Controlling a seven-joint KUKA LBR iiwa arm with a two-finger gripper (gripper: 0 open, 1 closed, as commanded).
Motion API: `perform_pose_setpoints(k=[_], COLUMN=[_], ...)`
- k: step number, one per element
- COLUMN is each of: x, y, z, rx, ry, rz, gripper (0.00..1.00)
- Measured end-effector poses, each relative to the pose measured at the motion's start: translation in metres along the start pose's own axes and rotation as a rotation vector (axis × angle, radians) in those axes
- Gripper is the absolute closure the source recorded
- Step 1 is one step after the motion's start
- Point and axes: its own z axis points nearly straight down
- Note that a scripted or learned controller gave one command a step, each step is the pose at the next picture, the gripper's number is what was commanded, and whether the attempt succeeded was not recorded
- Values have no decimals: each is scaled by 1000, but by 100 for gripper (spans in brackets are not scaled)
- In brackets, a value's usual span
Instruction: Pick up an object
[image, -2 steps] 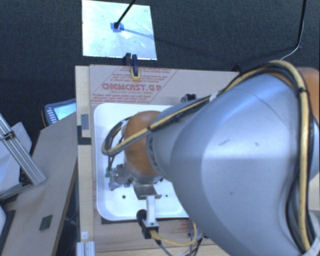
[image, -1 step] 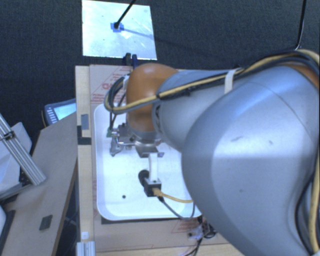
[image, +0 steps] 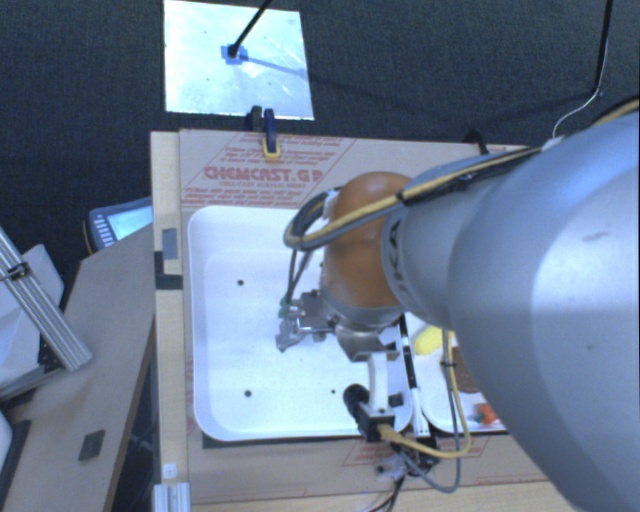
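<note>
A small rounded yellow object (image: 428, 340) lies in the right white bin (image: 432, 398), mostly covered by the robot's grey arm (image: 520, 260). It looks light and smooth, perhaps a little slippery, so a hold across its middle seems best. An orange-red item (image: 483, 412) shows nearer that bin's front edge. The claw (image: 291, 333) hangs over the bare floor of the left white bin (image: 230, 330), well apart from the yellow object and to its left in the view. Whether the claw is released or clenched cannot be told.
</note>
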Motion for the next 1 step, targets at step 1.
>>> perform_pose_setpoints(k=[1], x=[-2], y=[-13], z=[-91], rx=[-12], ry=[6], rz=[-9], gripper=[0])
